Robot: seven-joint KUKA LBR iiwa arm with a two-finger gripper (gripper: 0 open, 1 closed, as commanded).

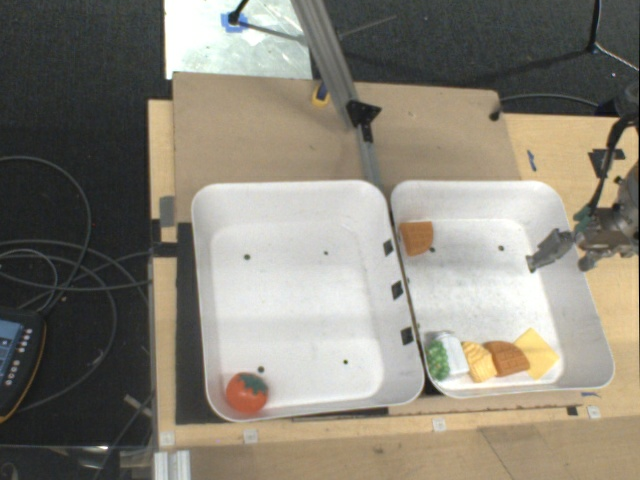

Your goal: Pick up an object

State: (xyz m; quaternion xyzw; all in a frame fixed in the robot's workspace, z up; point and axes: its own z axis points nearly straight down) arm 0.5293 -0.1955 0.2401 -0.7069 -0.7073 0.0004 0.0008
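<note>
Left bin holds a red tomato at its near left corner. Right bin holds an orange block at its far left and a food cluster along the near wall. Gripper hovers over the right rim, fingers apart, holding nothing.
</note>
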